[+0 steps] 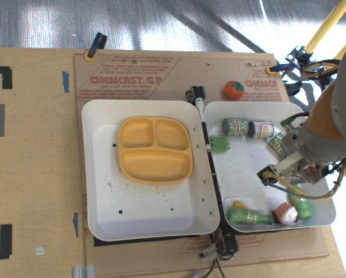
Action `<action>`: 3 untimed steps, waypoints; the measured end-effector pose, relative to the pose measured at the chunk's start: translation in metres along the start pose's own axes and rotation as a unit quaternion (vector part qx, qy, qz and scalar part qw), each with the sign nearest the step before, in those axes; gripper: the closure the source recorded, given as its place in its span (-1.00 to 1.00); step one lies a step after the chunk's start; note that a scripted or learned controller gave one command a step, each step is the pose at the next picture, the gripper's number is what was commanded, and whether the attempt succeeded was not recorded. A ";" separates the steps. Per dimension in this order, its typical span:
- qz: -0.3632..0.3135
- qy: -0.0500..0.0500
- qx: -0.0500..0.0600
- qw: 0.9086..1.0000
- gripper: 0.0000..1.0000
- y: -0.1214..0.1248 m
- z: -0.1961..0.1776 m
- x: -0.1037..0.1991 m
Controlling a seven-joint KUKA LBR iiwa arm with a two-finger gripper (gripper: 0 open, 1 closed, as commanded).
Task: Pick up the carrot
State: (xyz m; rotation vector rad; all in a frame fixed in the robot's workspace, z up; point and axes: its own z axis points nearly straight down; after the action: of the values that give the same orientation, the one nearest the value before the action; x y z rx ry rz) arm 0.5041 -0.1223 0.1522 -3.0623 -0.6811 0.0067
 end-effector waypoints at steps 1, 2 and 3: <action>0.116 0.001 -0.001 0.993 1.00 -0.051 -0.032 -0.004; 0.116 0.002 -0.002 0.993 1.00 -0.072 -0.059 0.006; 0.116 0.002 -0.002 0.993 1.00 -0.076 -0.066 0.008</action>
State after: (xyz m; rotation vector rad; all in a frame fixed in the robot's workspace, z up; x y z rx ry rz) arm 0.4797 -0.0501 0.2184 -3.1247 -0.3233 0.0006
